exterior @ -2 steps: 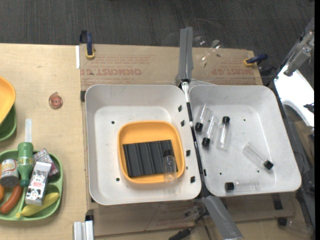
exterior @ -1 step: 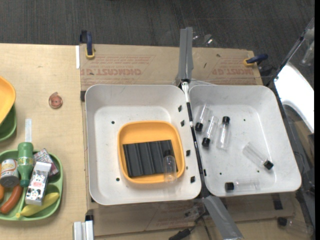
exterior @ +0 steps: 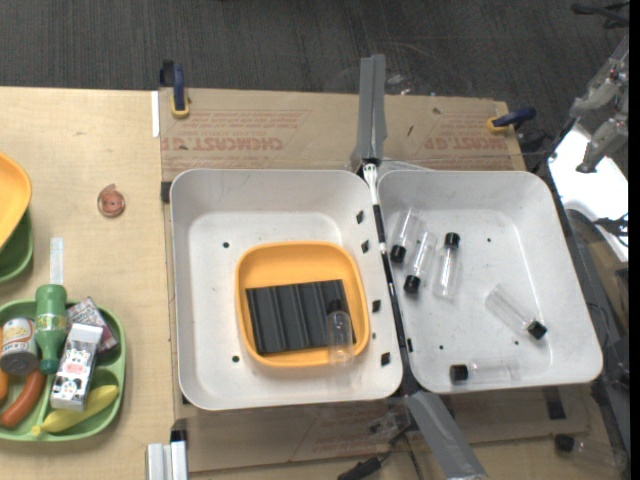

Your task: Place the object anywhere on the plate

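An orange square plate (exterior: 300, 256) sits in the middle of the left white bin (exterior: 200, 268). A dark grey ridged block (exterior: 292, 316) lies on the plate. A clear vial (exterior: 339, 335) rests at the plate's front right corner, overlapping the block's edge and the orange rim. In the right white bin (exterior: 560, 268) lie several clear vials with black caps: three near its left side (exterior: 403, 236) (exterior: 420, 256) (exterior: 447, 266), one toward the right (exterior: 512, 311), and one by the front wall (exterior: 478, 371).
Cardboard (exterior: 270, 128) lies under the bins, held by clamps at the back. On the wooden table to the left stand a green tray of toy food (exterior: 60, 388), a yellow bowl (exterior: 10, 208) and a small pink disc (exterior: 111, 202). Metal struts run between the bins.
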`<state>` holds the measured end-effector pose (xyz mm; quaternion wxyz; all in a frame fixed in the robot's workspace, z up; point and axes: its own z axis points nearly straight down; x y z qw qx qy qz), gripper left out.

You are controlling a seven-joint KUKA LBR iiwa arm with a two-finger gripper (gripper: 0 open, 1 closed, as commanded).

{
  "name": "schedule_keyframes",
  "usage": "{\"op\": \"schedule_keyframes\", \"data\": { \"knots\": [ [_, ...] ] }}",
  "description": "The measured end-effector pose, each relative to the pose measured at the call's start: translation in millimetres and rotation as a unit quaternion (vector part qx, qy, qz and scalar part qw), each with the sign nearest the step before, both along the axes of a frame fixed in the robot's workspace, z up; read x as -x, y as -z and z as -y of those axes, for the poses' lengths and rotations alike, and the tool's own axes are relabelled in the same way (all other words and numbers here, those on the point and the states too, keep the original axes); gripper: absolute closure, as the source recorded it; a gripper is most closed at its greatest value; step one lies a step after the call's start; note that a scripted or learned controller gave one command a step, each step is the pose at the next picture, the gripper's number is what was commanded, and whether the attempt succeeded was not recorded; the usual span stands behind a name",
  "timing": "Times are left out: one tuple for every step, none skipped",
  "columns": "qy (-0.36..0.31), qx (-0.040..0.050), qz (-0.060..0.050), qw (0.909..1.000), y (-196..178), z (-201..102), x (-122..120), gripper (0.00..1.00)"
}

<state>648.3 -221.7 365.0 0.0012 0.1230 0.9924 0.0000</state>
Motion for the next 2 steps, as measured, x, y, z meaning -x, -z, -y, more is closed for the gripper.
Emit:
{"op": "schedule_keyframes", "data": {
  "knots": [
    [-0.035,0.0005,0.001,0.9994,-78,-1,-6,0.0],
    [-0.133,0.0002,0.001,0.9911,5,0,0,0.0]
  ]
}}
